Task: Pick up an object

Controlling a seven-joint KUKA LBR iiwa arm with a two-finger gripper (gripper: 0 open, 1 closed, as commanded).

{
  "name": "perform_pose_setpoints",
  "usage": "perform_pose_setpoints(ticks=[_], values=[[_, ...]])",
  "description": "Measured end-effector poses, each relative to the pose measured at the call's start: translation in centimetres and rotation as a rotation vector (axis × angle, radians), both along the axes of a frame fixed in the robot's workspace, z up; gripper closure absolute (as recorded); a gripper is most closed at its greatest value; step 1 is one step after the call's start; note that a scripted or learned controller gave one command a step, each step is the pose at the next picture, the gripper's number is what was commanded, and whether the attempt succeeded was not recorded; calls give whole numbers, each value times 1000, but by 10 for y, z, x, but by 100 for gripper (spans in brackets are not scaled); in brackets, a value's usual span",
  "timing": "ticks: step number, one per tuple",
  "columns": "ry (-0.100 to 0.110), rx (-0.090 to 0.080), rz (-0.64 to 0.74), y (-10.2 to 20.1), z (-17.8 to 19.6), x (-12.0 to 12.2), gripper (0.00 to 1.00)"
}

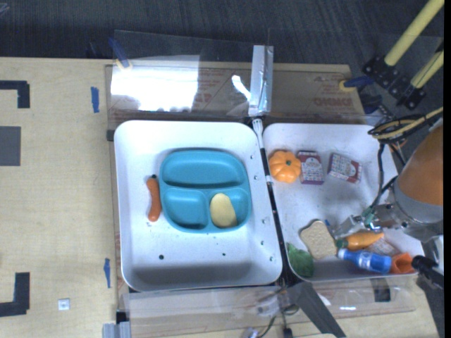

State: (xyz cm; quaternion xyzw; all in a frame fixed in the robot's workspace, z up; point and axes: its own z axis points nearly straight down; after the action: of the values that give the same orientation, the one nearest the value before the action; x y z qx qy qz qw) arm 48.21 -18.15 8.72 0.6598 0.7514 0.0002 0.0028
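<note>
Nothing is lifted yet: the gripper (361, 222) hangs low in the right bin (320, 136) over the carrot (365, 240); its grip state I cannot tell.

Left bin (134, 189): smooth white plastic, slightly glossy. Right bin (310, 136): same white plastic, lightly speckled. Divided tray (201, 171): blue plastic, smooth, soft sheen. Lemon (223, 210): yellow, smooth matt skin. Pumpkin (284, 166): orange plastic, ribbed, glossy. Bread slice (319, 239): tan, rough, matt. Bottle (366, 261): shiny blue plastic. Bench (49, 210): pale wood, matt. Panel at the bench's far edge (176, 83): clear, glossy, reflective sheet.
</note>
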Motion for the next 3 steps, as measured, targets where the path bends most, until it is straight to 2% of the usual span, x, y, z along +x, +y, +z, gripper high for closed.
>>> perform_pose_setpoints(ticks=[1,2,3], values=[[-2,3,-92,-5,-1,85,0],[1,3,-198,-3,9,117,0],[1,3,-208,0,-2,158,0]])
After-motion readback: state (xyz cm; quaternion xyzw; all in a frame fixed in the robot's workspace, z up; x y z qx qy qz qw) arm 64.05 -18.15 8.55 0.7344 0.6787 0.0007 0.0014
